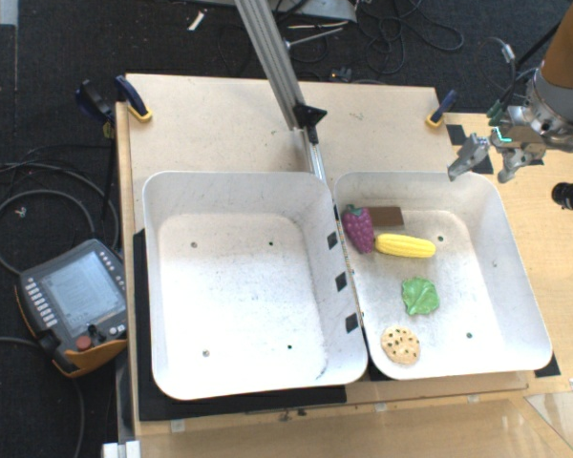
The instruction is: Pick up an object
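the teach pendant [74, 299] lies on the floor at the left, its screen too blurred to read. the left bin [172, 198] is next, then a slanted metal rail [272, 51] crosses the bench top. in the right bin [516, 275] lie a purple grape bunch [358, 229], partly covering a brown block [386, 217], a yellow corn cob [406, 246], a green leaf [420, 296] and a round cookie [400, 344]. the gripper [485, 160] hangs above the bin's far right corner, fingers spread apart, holding nothing. the arm [559, 74] is cut off by the picture edge.
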Tool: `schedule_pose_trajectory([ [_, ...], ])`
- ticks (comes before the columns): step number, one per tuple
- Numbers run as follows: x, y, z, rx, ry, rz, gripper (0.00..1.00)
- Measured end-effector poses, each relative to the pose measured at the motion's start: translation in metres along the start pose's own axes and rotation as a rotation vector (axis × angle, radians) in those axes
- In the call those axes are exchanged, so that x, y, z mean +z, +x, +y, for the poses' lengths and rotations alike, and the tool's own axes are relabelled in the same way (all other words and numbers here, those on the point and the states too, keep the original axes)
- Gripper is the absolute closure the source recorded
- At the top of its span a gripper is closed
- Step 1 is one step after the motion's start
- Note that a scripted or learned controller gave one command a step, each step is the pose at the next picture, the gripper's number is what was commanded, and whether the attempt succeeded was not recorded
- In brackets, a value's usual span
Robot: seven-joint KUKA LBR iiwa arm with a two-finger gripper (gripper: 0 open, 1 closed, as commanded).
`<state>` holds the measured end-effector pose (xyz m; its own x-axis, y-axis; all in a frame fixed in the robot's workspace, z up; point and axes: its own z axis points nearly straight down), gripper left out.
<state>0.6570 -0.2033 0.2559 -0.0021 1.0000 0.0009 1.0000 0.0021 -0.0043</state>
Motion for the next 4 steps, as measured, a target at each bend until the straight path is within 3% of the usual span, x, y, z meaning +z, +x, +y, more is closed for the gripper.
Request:
schedule_pose_trajectory([
  [1,-0.002,0.000,0.000,-0.001,-0.002,-0.001,0.00],
  [4,0.160,0.017,0.010,-0.001,0.000,-0.001,0.00],
])
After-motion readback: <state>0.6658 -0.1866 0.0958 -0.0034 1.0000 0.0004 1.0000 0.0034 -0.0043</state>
